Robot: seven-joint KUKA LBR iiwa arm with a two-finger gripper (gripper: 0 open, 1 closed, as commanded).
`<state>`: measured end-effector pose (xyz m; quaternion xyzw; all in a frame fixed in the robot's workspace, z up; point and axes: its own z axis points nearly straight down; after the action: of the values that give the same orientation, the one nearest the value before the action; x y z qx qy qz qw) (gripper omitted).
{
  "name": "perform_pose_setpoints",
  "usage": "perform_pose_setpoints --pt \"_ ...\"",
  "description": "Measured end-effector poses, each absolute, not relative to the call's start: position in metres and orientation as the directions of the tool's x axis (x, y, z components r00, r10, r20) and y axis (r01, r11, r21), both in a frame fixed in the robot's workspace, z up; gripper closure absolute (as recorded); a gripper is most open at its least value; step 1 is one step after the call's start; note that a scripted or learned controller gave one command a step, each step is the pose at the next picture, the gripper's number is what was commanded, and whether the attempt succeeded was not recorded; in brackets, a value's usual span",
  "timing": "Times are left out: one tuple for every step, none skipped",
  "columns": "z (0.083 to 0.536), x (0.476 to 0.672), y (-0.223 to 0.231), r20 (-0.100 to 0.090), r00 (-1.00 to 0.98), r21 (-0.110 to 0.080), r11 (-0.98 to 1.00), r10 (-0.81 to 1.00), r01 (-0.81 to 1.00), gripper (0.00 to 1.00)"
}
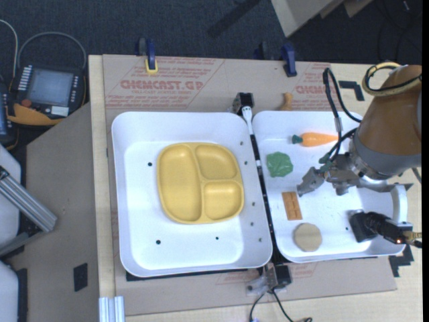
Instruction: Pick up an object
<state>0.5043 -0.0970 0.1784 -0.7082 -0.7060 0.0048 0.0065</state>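
Note:
The right bin [335, 123] holds an orange carrot [315, 139] near its far edge and a crumpled green piece [279, 164] at its left side. A flat orange-brown bar [291, 205] lies below the green piece, and a round tan disc [308, 237] sits near the front edge. My gripper [323, 185] hangs over the middle of this bin, right of the bar and below the carrot. It is open, with nothing between its fingers.
The left bin [134, 180] holds a yellow divided plate [200, 182]. The arm's grey and orange body [392, 126] covers the right side of the right bin. Clamps stand at the bench's far edge.

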Motion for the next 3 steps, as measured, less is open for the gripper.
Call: perform_pose_setpoints --pt "0.185 0.508 -0.097 0.001 0.0 -0.001 0.0 1.0 1.0 0.0" --pt "0.139 0.506 -0.105 0.002 0.002 -0.007 -0.002 1.0 1.0 0.0" --pt "0.085 0.505 -0.104 0.003 0.001 -0.008 -0.001 1.0 1.0 0.0"
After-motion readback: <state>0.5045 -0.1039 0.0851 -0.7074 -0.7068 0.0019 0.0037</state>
